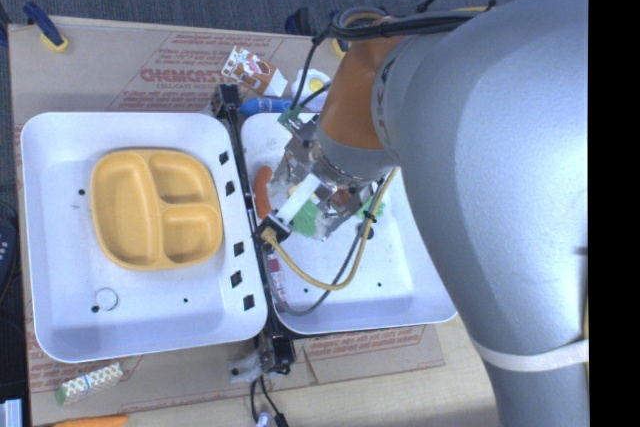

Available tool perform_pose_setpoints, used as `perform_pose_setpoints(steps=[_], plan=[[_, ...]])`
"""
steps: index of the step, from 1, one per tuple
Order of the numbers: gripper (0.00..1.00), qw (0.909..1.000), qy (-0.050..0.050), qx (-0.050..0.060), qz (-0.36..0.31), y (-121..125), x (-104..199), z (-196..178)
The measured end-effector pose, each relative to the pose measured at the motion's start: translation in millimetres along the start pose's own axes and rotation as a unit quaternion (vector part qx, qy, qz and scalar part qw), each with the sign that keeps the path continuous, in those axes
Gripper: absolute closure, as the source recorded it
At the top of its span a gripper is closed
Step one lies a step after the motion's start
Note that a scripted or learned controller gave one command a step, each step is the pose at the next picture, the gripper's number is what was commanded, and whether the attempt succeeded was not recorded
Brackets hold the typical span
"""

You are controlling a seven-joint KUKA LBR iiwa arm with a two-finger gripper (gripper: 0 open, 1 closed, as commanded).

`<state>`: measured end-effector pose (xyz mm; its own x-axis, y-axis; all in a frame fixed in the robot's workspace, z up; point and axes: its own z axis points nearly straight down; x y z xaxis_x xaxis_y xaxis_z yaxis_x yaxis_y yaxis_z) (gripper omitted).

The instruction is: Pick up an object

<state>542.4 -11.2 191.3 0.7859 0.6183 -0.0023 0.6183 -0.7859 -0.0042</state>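
My gripper (305,177) reaches down into the right bin (400,300), near its left wall, with the grey arm and orange band covering much of that bin. An orange sausage-shaped object (262,189) lies just left of the gripper against the bin's left side. A green and white object (331,213) shows right below the gripper, partly hidden by it. At the bin's far edge sit a blue object (264,104) and a yellow and white object (316,85).
The left bin (50,215) holds a yellow divided plate (155,207) and a small clear ring (105,298) near its front left corner. A printed packet (245,67) lies on the cardboard behind the bins. Another wrapper (90,381) lies at the front left.
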Motion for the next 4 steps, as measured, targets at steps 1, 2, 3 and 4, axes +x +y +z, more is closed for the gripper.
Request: perform_pose_setpoints(steps=[1,2,3,4], plan=[[0.00,0.9993,0.000,0.000,-0.037,48.1,57.1,-0.3],[0.00,0.9777,0.000,-0.001,-0.210,47.1,91.9,-0.7],[0.00,0.9678,0.000,-0.002,-0.252,50.7,105.1,-0.9],[0.00,0.9539,-0.001,0.000,-0.300,45.9,108.3,-0.6]])
